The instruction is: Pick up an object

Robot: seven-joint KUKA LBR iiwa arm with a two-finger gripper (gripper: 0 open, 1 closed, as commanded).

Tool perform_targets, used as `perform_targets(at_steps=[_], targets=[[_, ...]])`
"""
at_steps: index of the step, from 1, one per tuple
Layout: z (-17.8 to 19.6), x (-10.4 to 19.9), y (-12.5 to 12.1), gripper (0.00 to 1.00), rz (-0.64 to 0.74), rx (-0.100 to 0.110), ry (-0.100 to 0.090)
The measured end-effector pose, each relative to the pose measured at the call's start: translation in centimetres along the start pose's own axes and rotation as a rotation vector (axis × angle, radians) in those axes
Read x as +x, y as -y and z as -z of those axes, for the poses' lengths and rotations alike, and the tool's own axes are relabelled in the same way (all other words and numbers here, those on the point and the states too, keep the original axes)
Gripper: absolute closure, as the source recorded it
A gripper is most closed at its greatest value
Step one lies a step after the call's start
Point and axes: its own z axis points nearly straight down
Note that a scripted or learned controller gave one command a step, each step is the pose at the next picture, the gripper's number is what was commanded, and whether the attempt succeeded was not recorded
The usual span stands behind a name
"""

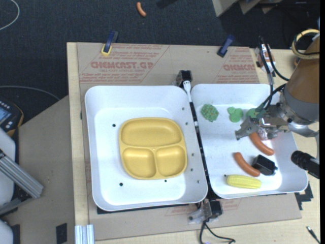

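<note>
The right bin (219, 145) holds several small items. Two green broccoli pieces (209, 112) (235, 114) lie near its far side. An orange sausage (263, 145) lies toward the right, and a second sausage (246, 164) lies nearer the front, beside a black block (264, 164). A yellow corn cob (244, 182) rests along the front wall. My gripper (256, 128) hangs low over the bin, just above the upper end of the first sausage and right of the second broccoli piece. Its body hides what is directly beneath it.
The left bin (96, 136) holds a yellow three-compartment plate (152, 147). The arm's grey and orange wrist (304, 93) comes in over the right bin's right wall. Black clamps (185, 78) sit where the bins meet, and cables run near the arm.
</note>
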Motion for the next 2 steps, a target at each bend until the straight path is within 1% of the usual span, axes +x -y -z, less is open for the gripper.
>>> perform_targets(at_steps=[1, 2], targets=[[0.6, 0.0, -0.2, 0.0, 0.003, -0.013, 0.002], [-5.6, 0.0, -0.7, 0.0, 0.003, -0.005, 0.0]])
